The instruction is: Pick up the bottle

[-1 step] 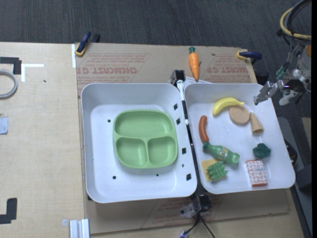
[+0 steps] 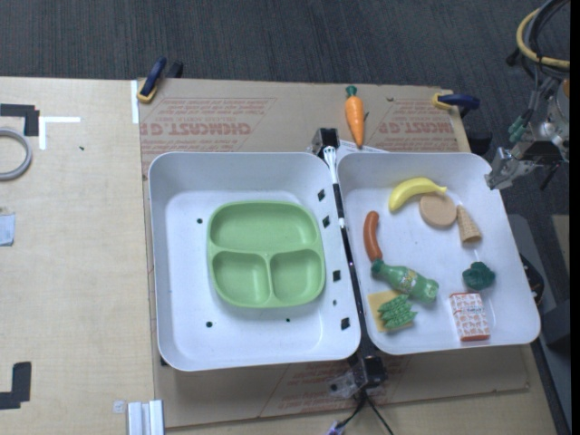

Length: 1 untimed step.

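In the right bin, nearest me lay a small carton and some green pods. Just beyond them the bottle rested flat on its side, since toys dumped loose settle that way; its long axis ran left to right, slanting a little, cap toward the left by the sausage. Farther off sat the banana. My gripper hung at the far right rim, apart from the bottle; how wide it stood I could not tell
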Motion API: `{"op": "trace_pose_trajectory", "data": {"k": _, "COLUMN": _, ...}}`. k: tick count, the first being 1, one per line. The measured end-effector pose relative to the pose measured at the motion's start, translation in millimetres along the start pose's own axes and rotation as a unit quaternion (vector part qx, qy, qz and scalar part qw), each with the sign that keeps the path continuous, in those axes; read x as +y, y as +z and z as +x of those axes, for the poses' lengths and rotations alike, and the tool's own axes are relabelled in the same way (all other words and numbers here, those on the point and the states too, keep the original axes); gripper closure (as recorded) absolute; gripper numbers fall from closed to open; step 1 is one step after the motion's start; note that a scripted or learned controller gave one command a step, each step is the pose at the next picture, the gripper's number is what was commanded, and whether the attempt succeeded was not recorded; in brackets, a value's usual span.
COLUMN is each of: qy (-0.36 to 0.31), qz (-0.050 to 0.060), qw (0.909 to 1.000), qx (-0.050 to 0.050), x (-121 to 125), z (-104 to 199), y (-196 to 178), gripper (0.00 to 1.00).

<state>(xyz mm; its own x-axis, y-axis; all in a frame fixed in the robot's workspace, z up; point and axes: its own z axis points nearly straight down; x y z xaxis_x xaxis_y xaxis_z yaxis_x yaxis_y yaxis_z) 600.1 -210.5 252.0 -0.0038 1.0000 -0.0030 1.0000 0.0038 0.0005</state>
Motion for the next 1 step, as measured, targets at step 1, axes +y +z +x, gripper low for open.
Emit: {"op": "trace_pose_trajectory", "data": {"k": 1, "qy": -0.069, "qz": 0.001, "qw": 0.9976, "qx": 0.001, "x": -17.9, "z": 81.4, "y": 38.6, "gripper": 1.0}}
